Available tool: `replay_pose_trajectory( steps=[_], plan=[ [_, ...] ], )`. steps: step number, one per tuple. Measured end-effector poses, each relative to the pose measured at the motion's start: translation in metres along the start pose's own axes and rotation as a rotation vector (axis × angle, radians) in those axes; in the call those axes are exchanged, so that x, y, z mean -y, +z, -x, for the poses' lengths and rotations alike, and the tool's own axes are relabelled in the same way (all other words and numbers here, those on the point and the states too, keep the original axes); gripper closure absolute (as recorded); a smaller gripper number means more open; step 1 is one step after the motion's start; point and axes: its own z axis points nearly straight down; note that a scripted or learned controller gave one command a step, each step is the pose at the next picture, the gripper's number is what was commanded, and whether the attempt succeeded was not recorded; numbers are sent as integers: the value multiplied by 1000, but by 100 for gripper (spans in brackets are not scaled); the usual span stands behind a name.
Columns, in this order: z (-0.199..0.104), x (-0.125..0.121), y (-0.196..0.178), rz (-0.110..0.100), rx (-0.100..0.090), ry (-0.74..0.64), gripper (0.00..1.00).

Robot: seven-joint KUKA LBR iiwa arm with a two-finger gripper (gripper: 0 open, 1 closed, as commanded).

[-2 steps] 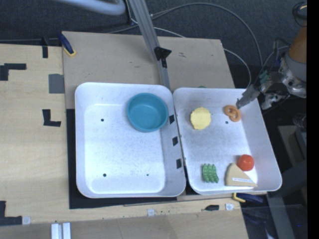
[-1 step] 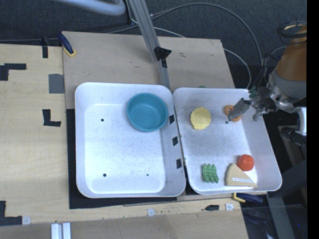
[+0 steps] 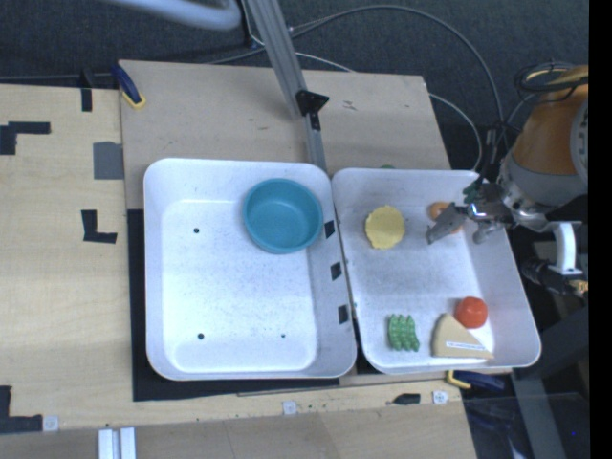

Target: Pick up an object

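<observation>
My gripper (image 3: 461,229) hangs over the upper right part of the right bin (image 3: 426,285), its two fingers spread apart and open with nothing between them. A small orange object (image 3: 438,209) lies just left of the left finger (image 3: 442,228); I cannot tell whether they touch. A yellow round piece (image 3: 384,227) rests further left in the same bin. Along that bin's front edge sit a green ridged piece (image 3: 403,333), a red ball (image 3: 470,311) and a pale yellow cheese wedge (image 3: 457,339).
A blue bowl (image 3: 282,215) stands at the back of the left bin (image 3: 229,304). A grey pole (image 3: 287,55) slants down to the gap between the bins. Cables loop behind the right bin.
</observation>
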Motion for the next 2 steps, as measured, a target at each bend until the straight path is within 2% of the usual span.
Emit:
replay_pose_trajectory(
  steps=[1,2],
  plan=[
    [-4,2,62,-2,-1,0,0],
    [-4,0,50,2,1,-1,100]
  ],
)
